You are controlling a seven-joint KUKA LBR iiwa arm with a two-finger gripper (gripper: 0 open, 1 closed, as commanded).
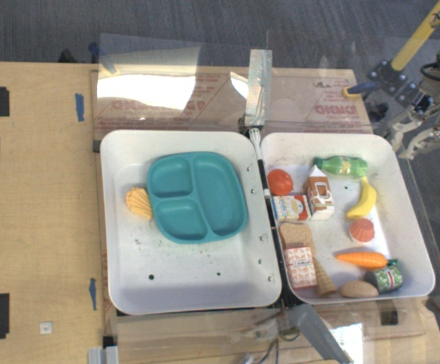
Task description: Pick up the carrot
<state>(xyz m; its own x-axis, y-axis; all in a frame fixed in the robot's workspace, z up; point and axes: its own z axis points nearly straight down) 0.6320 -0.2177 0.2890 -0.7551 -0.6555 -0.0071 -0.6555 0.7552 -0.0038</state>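
1. On the tan bench (30, 203): two shallow white bins side by side; left bin (129, 279) carries a teal divided plate (197, 197) and a yellow shell (138, 202).
2. Right bin (413, 226): crowded; bare floor shows around the carrot, can (389, 277) just beside its right end.
3. Carrot (362, 259): orange, tapered, lying flat near the bin's front right.
4. Gripper (425, 131): outside the bin's upper right corner; finger state cannot be told.
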